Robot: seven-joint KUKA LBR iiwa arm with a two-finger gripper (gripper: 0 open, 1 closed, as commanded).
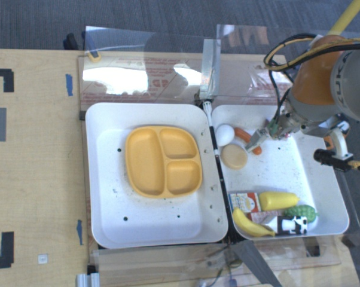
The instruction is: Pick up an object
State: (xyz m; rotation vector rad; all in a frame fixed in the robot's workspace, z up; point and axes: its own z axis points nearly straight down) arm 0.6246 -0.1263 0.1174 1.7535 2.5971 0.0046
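My gripper [256, 141] hangs low over the upper left of the right bin [287, 166], tilted down to the left. Its tip sits right beside an orange carrot [242, 134], and a small orange piece [258, 150] shows just below the tip. I cannot see whether the tip touches the carrot. A white egg [225, 134] lies left of the carrot, with a tan round bun [234, 156] just under it. Along the bin's front edge lie a banana [252, 225], a yellow oblong toy [278, 200], a small carton [244, 202], a green leafy toy [301, 213] and a black-and-white piece [293, 225].
The left bin [102, 184] holds a yellow divided plate [164, 161]. A ridge [217, 172] separates the two bins. Clear plastic walls [168, 70] stand behind them. The grey arm with its orange band [317, 76] and cables crosses above the right bin's far corner.
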